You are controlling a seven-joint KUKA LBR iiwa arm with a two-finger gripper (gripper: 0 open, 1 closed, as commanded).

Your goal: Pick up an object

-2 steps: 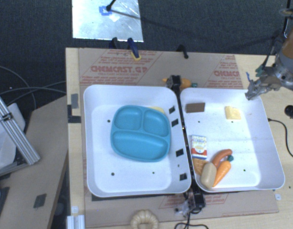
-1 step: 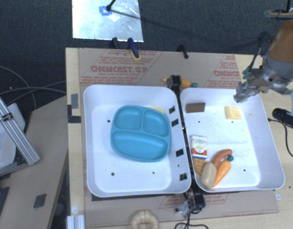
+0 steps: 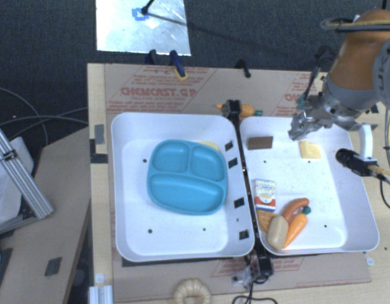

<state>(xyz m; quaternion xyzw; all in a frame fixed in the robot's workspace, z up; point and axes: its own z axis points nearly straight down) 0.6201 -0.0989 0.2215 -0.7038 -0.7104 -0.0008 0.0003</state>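
Even bright light, slightly soft focus

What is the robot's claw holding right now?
Nothing that can be seen. The gripper hangs over the right bin, just above a yellow block, nothing between its fingers.

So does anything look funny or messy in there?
A little. A yellow piece is tucked under the blue tray's far edge, and an orange-yellow thing sits outside the bins, behind the divider.
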